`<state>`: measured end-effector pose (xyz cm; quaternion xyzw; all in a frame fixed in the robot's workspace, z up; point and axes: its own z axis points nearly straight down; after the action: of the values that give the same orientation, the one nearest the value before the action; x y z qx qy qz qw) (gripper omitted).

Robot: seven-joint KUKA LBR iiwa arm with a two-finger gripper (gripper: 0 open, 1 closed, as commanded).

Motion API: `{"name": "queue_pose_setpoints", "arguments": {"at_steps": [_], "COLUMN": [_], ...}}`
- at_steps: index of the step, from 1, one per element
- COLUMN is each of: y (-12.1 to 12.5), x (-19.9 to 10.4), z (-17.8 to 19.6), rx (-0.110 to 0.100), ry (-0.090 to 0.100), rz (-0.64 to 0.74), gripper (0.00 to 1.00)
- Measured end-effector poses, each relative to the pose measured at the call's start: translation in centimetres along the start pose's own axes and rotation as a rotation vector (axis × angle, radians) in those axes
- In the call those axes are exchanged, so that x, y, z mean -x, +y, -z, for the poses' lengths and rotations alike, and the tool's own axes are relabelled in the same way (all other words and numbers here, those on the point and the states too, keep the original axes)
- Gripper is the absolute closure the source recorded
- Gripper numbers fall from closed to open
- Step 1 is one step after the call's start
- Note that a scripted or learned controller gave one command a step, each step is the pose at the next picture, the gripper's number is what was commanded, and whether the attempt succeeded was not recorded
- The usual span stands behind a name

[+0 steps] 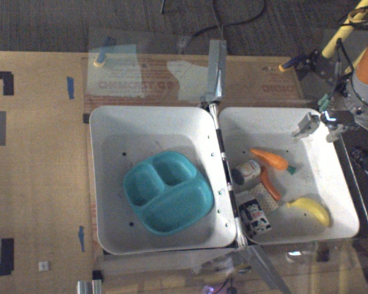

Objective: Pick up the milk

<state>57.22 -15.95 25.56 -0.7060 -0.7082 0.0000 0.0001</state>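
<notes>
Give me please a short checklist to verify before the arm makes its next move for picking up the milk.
1. Milk carton located: ok, it lies in the right bin, at the near left corner against the divider.
2. Hand placed over the milk: not ok, it is at the bin's far right corner, apart from the carton.
3. Hand carries nothing: cannot tell from this view.
4. Free room around the milk: not ok, the small can and the orange piece lie close beside it.
5. Path across the bin: cannot tell, the carrot and banana lie between; height is not readable.
</notes>
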Motion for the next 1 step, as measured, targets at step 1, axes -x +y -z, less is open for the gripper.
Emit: {"name": "queue_pose_setpoints", "arguments": {"at_steps": [1], "y": [-1.62], "x": [-5.80], "z": [-12.69], "rx": [0.001], "ry": [0.000], "rz": [0.218], "gripper": [0.00]}}
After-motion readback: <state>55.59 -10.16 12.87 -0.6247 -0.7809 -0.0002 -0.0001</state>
